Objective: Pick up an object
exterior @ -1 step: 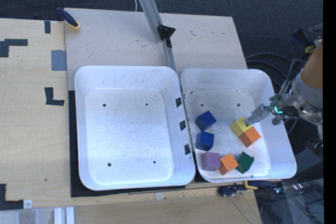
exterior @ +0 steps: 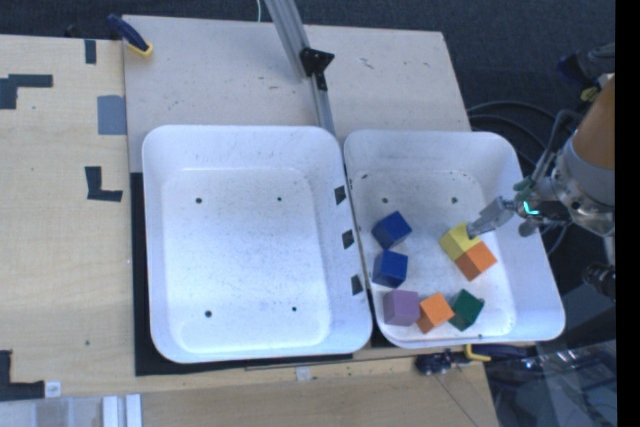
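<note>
Seven blocks in the right bin (exterior: 430, 155), jaws (exterior: 492, 218) just above the yellow block (exterior: 457, 239), spread unclear.

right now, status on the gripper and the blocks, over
Gripper low over right bin, beside yellow block; nothing seen held. Yellow touches an orange block. Two blue blocks to the left, apart.

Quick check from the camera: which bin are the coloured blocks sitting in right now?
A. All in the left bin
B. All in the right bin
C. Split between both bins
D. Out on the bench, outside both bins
B. The two blue blocks, the yellow block, both orange ones, the purple block and the green block all lie inside the right bin.
</note>
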Controlling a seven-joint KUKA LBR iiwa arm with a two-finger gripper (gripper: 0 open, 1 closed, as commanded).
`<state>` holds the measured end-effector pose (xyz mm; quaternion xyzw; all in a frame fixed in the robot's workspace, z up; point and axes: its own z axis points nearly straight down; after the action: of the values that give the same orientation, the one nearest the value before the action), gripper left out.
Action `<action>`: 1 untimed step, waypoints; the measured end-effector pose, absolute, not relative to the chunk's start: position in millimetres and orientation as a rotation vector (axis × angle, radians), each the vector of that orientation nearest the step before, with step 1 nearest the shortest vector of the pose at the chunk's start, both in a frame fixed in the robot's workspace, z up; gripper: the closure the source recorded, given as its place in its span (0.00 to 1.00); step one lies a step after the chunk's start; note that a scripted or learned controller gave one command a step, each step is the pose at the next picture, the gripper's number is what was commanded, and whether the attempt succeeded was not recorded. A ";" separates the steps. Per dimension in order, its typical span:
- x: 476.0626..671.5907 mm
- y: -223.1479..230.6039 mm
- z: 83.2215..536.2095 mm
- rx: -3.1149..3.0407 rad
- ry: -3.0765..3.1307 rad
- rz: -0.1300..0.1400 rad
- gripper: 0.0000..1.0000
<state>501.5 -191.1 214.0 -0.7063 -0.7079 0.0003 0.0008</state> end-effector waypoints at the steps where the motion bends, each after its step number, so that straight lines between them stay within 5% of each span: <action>1: 497.3 -185.7 150.6 -2.215 -2.217 0.007 0.00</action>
<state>497.3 -185.7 150.6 -0.7068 -0.7074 0.0022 0.0037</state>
